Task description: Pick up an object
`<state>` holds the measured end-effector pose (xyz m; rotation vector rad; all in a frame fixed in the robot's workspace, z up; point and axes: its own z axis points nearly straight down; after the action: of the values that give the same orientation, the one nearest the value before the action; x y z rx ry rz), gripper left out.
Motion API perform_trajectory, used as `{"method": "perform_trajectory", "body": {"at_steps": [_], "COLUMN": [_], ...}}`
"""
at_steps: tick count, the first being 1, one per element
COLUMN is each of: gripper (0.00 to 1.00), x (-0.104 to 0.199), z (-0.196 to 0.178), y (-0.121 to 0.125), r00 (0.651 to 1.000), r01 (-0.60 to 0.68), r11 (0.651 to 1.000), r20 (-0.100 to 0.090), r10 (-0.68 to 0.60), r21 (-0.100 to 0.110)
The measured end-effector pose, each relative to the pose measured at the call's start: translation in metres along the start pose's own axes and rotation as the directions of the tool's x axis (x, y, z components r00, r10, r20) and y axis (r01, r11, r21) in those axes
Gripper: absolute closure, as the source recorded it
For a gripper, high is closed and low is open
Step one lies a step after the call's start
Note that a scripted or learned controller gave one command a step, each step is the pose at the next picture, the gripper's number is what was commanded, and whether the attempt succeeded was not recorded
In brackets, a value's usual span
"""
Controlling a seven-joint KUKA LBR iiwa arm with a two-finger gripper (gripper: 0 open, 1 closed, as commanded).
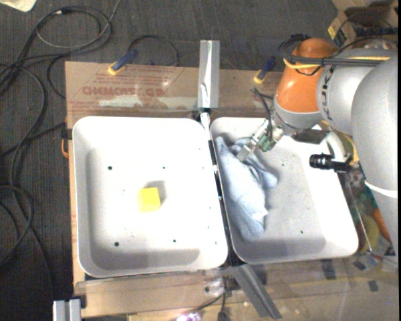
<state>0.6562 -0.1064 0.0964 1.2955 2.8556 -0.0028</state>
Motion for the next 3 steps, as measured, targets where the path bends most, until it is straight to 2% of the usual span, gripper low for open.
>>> {"method": "perform_trajectory", "body": {"at_steps": [3], "gripper": [0.0], "x": [0.0], "z": [0.0], "y": [0.0001], "r00": [1.0], "r01": [0.0], "r11": [1.0], "r20": [0.0], "r10": [0.0], "r21": [0.0]}}
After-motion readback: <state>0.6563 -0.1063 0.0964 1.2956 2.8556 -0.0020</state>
